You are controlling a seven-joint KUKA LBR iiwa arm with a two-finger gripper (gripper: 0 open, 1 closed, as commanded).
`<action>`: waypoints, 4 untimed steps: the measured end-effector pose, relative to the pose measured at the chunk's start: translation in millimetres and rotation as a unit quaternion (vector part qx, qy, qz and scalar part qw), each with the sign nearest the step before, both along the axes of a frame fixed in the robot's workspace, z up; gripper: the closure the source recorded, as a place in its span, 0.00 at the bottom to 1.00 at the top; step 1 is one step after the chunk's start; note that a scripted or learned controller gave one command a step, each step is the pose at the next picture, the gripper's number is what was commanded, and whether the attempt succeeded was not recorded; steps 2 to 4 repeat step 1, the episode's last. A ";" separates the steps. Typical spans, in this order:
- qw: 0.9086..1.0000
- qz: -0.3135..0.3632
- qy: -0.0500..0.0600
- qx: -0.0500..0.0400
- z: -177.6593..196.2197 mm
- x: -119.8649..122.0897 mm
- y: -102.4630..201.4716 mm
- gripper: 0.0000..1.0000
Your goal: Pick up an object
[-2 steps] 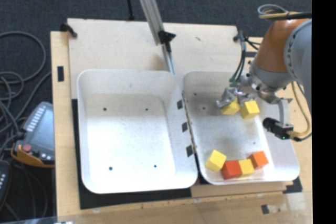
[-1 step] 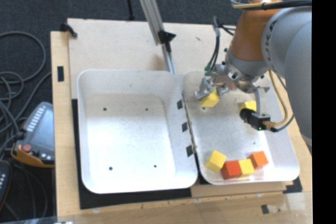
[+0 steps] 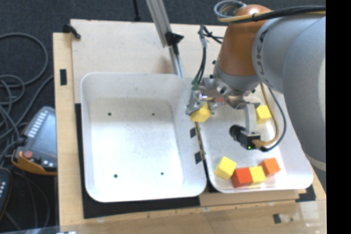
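Yellow block [image 3: 201,114] sits at the hand [image 3: 198,107], which appears to pinch it between two metal fingers above the seam where the two bins meet, roughly at the picture's centre. It looks like a small cube, bright yellow, matte, tilted so one corner points down toward 7 o'clock; part of its top is covered by the fingers.

To do this step well, I judge the lift should be straight up and slow, since the grip seems to catch the block near one edge and a tilted cube can twist out. Clearing the rim of the right bin [image 3: 299,178] before any sideways travel would avoid a knock against the divider.

Down at 5 o'clock from the hand, along the right bin's near wall, lie another yellow cube [image 3: 225,167], a red-orange cube [image 3: 242,176], a second small yellow one [image 3: 257,174] and an orange cube [image 3: 271,166], touching in a row. One more yellow piece [image 3: 263,113] rests at 3 o'clock. The left bin [image 3: 88,118] spreads toward 9 o'clock on the tabletop [image 3: 109,46].
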State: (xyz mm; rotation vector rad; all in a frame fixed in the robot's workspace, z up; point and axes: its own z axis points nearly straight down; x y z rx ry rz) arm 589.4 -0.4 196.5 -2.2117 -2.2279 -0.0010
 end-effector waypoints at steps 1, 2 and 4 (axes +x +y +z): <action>1.000 0.001 0.000 0.001 -0.1 -20.6 74.4 1.00; 1.000 0.001 0.000 0.001 -0.1 -20.6 74.4 1.00; 1.000 0.001 0.000 0.001 -0.1 -20.6 74.4 1.00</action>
